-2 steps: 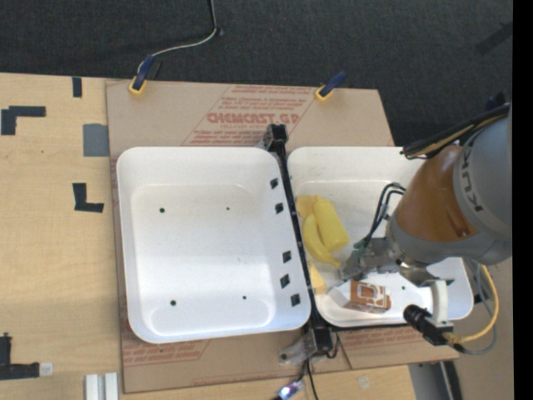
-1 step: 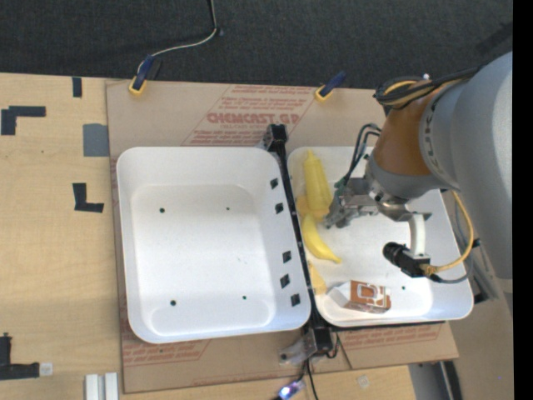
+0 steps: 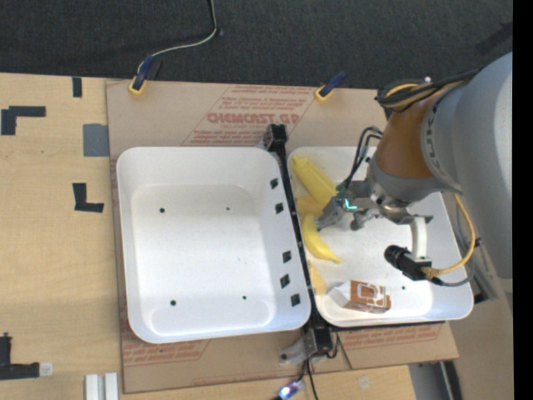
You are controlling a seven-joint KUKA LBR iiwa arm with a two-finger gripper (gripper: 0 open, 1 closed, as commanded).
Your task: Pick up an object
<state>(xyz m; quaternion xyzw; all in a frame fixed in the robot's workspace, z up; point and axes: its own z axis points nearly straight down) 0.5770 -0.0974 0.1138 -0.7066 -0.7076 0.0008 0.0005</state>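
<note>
Nearest to me in the right bin [image 3: 450, 311] lies a small brown-and-white packet [image 3: 369, 296], and behind it two yellow banana-like pieces [image 3: 317, 242] along the divider. My tool [image 3: 340, 214] hangs just beside them; I cannot tell its state. I would lower straight and centre on the nearer piece, avoiding the divider.

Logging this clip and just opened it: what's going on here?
A grey KUKA arm reaches in from the right over the right-hand bin. Its gripper sits low among yellow banana-like pieces near the divider between the bins; whether the jaws have hold of anything cannot be told. A small brown and white item lies near the front edge of that bin. The left-hand bin sits alongside it.
</note>
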